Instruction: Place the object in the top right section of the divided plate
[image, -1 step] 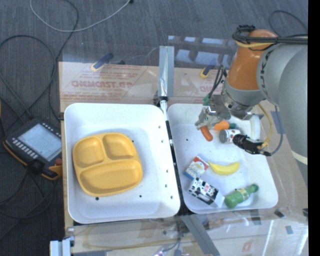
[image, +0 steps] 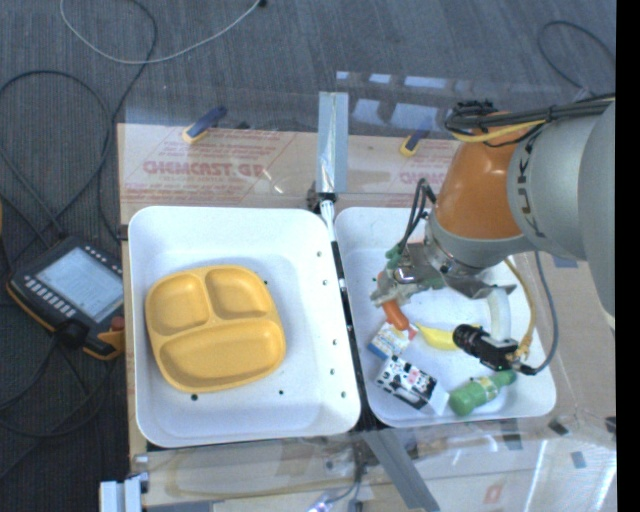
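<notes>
While the grey, orange-banded arm (image: 560, 180) reaches in from the right, its tool (image: 398, 285) hangs low over the upper left part of the right bin (image: 365, 232); whether the tool is spread or pressed together cannot be told from this angle. A small orange piece (image: 397, 316) sits just under the tool, and it cannot be told whether the two touch. Around it in the same bin lie a yellow banana-shaped item (image: 435, 335), a blue-and-white packet (image: 390, 343), a black-and-white box (image: 407, 381) and a green bottle (image: 478, 393) near the front edge. Across the divide, the yellow divided plate (image: 215, 325) rests in the left bin (image: 180, 228), slightly turned, with two small sections toward the back and one large one toward the front; its top right section (image: 240, 290) lies well apart from the tool. Both bins stand side by side on the bench (image: 230, 170). A handheld control pad (image: 70, 290) lies on the floor at far left.
</notes>
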